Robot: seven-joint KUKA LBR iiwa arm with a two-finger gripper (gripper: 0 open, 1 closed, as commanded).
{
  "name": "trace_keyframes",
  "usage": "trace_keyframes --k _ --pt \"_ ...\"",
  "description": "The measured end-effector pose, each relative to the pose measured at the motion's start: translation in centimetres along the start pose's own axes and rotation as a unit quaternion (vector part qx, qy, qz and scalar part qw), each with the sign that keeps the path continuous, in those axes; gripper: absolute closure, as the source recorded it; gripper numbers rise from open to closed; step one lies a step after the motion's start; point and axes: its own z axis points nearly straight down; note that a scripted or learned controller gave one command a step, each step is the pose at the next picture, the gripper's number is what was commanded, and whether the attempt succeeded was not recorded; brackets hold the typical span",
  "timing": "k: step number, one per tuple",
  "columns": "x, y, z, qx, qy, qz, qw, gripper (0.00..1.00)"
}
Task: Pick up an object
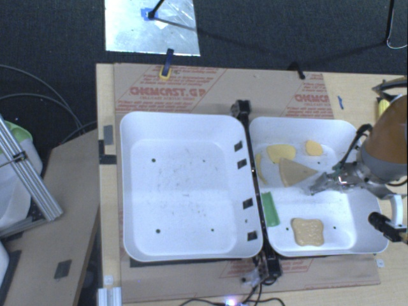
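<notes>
Gripper [317, 187] reaching in from three o'clock, tip touching tan wedge [294, 171] in right bin [344, 129], grip state too blurred to tell, arm [389, 145] being cut off by frame edge.

Two white bins [185, 123], tan wedge [294, 171], pale yellow disc [281, 152], yellow-orange blob [313, 148], green strip [270, 209], beige toast slice [308, 231], cardboard [210, 88] showing red lettering.

Grey arm [382, 166] with orange band, black cable, and slim metallic gripper [317, 188].

Both white bins [185, 190] look like smooth, slightly glossy plastic; the counter [255, 85] beneath is matt printed cardboard.
</notes>
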Motion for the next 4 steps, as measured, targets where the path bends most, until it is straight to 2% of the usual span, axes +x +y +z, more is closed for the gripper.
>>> trace_keyframes --k 1,2,3,4 --pt "13.7 6.6 -10.7 -0.006 0.003 -0.007 1.0000 0.00" --pt "9.4 -5.6 0.4 0.007 0.002 0.006 1.0000 0.00" --pt "-0.3 0.3 -7.6 -0.004 -0.005 0.005 1.0000 0.00" --pt "4.2 8.6 0.1 0.000 0.001 -0.002 1.0000 0.00"
